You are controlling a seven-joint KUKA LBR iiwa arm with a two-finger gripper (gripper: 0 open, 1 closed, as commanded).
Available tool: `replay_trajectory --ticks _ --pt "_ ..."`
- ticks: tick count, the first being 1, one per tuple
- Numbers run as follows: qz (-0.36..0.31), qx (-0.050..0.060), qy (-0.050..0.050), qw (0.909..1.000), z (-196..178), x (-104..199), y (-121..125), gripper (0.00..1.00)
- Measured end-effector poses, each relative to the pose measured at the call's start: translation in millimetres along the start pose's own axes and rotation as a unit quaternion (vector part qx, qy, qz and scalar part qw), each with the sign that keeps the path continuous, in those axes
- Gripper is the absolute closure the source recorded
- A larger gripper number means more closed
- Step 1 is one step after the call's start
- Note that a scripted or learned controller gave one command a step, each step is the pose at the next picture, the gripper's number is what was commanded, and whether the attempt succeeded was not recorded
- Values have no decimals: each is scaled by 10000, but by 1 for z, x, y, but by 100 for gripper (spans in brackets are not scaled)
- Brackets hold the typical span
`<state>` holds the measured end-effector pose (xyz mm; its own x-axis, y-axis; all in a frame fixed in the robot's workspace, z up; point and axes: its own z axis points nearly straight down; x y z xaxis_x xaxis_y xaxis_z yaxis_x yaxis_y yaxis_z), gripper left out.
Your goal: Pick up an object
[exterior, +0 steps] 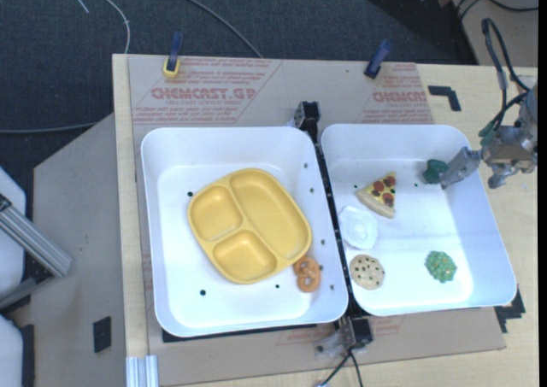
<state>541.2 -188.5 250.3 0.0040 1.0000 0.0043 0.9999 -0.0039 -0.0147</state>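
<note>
Here, the likeliest thing for picking is a small dark-green object [434, 172], rounded and matte, too small to name more closely, lying near the far right wall of the right bin [402, 133]. No long axis can be made out on it. Just beside it, the jaws [466, 167] of the grey metal arm are reaching in from the right, one finger [457, 167] slanting down toward the green piece; whether they are spread or closed cannot be told, and nothing is showing between them.

Four more toy foods are lying in this bin, one of each: a pizza slice [379, 194], a flat wedge with its tip pointing toward the near left and its crust toward the far right; a white fried-egg-shaped piece [358, 226], smooth and glossy; a round chocolate-chip cookie [367, 271]; and a bumpy light-green broccoli-like clump [441, 266].

The left bin [171, 155], shallow white plastic like its twin, is carrying one yellow three-compartment tray [249, 224], rounded and lying at a slant, and one brown pretzel [307, 273] touching the tray's near right corner.

Both bins are sitting on a cardboard sheet [214, 90] printed in red, held to the bench [81, 206] by two blue clamps [173, 56].
</note>
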Motion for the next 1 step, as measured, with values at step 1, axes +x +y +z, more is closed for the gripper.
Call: replay_trajectory --ticks 1 --pt "-21 -68 -17 10000 -8 1 2 0"
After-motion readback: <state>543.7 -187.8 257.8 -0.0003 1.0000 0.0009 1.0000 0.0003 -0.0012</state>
